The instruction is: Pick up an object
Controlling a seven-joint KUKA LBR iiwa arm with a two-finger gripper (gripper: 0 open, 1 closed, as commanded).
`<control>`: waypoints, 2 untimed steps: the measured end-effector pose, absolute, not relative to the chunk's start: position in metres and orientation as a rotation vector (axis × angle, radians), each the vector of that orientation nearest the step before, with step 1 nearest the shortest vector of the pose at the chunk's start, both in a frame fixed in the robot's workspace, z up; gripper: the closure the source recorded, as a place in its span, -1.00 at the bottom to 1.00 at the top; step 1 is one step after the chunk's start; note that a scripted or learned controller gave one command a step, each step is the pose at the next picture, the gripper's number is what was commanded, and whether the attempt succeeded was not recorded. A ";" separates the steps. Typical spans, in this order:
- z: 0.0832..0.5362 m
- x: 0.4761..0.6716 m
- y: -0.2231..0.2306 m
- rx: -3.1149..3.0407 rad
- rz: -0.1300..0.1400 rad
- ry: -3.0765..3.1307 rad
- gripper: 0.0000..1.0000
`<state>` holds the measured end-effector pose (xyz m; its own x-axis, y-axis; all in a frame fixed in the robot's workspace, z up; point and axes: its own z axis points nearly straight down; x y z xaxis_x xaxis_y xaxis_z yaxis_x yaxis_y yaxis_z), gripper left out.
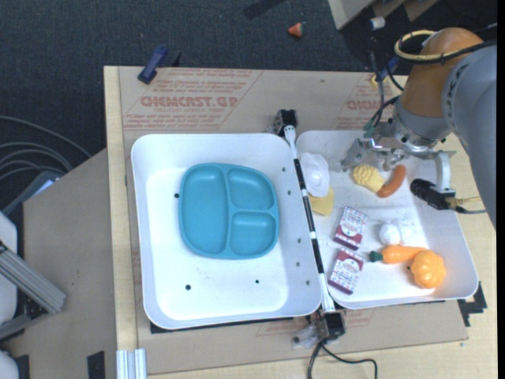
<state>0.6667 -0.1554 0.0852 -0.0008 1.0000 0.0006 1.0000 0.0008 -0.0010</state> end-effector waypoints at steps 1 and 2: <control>0.085 0.667 -0.183 -2.220 0.000 -2.221 -1.00; 0.085 0.667 -0.184 -2.219 -0.002 -2.221 -1.00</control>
<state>0.6668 -0.1843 0.0850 -0.0010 1.0000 0.0026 1.0000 0.0010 -0.0009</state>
